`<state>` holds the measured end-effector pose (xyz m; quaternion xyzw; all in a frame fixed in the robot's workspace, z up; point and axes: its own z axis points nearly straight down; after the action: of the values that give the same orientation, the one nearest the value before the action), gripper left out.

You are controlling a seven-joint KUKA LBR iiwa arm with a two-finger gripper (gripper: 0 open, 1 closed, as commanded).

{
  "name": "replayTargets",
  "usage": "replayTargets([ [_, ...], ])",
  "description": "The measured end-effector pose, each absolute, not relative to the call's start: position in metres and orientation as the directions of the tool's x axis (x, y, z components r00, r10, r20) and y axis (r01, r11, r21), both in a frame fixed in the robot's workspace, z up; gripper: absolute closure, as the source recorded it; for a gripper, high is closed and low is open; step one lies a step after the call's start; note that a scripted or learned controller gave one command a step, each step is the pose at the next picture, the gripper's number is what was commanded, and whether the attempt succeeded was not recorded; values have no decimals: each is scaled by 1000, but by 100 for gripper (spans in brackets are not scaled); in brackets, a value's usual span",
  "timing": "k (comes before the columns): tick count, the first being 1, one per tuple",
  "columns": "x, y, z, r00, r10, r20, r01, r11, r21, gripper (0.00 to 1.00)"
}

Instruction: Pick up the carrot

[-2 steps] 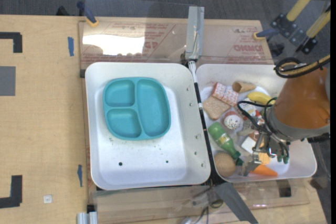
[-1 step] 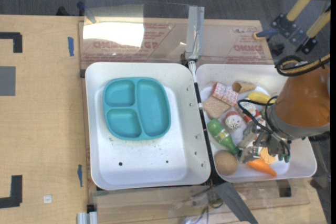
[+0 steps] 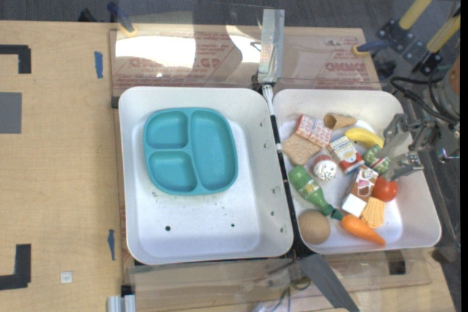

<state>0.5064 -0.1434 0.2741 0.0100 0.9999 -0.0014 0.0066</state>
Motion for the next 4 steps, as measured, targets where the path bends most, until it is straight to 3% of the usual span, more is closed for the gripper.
replayTargets([
  [1, 505, -142, 269, -1000, 19, -3, 19, 1000, 0, 0],
  [2, 479, -102, 113, -998, 61, 4, 61, 998, 3, 0],
  [3, 492, -107, 87, -1000, 26, -5, 26, 1000, 0, 0],
  [4, 487, -93, 88, -942, -335, -19, -334, 942, -9, 0],
])
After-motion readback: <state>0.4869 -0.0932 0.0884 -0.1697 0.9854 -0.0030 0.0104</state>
